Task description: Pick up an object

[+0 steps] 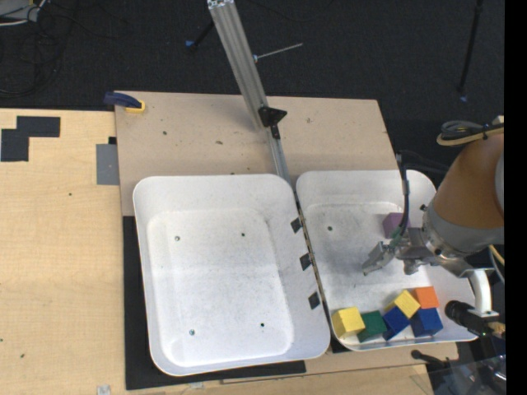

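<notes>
Gripper (380, 257) low in right bin (354, 196), fingers spread, nothing between them. Purple block (394, 220) just beside it; other blocks (395, 313) clustered at near edge. Pick not yet made.

The arm (469, 192) is cut off at the right. It hides part of the purple block (393, 220) and the right bin's (346, 192) far right rim. The pincer (380, 257) is blurred.
</notes>
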`<state>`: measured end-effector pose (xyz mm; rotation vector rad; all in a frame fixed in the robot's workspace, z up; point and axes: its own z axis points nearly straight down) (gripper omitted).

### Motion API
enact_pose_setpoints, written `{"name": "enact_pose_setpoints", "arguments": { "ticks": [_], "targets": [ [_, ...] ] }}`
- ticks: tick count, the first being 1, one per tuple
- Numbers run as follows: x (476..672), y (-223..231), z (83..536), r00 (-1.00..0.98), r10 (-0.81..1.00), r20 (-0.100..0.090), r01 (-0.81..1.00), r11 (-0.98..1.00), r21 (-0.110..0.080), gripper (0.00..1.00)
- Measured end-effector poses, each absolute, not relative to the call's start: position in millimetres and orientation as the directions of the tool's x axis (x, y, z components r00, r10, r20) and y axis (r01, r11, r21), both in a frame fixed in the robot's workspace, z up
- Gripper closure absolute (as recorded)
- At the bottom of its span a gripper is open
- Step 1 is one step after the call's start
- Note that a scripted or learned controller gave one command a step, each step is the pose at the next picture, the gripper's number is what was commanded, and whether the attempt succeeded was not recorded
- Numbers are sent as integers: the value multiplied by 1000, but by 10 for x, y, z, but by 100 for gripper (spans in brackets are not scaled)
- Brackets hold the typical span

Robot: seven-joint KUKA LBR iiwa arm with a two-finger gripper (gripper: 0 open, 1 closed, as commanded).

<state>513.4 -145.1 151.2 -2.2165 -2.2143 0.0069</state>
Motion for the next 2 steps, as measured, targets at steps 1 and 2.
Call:
{"name": "enact_pose_setpoints", "arguments": {
  "ticks": [1,2],
  "targets": [
    [5139,-1389,914,3,1000,1,1000,-3,-2,0],
    [5145,-1394,928,8,1000,2,1000,-8,0,0]
  ]
}}
